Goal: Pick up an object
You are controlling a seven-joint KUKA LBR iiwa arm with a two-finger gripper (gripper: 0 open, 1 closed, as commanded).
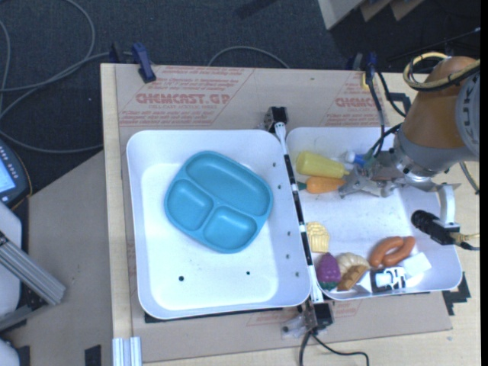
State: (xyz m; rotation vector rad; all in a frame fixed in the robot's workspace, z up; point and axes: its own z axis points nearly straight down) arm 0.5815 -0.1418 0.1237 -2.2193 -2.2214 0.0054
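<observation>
- Sitting in the left bin (145, 204) is a blue tray (219, 200).
- Lying in the right bin (435, 277) are a yellow toy (320, 163), an orange toy (325, 184), a purple toy (328, 268) and a red sausage (392, 250).
- Just beside the yellow toy, the tool (358, 180) is low in the bin; I cannot tell if it is wide or narrow.

bench board (191, 97): red print "CHEMCAST GP", far left | again far right, partly hidden by arm
</observation>
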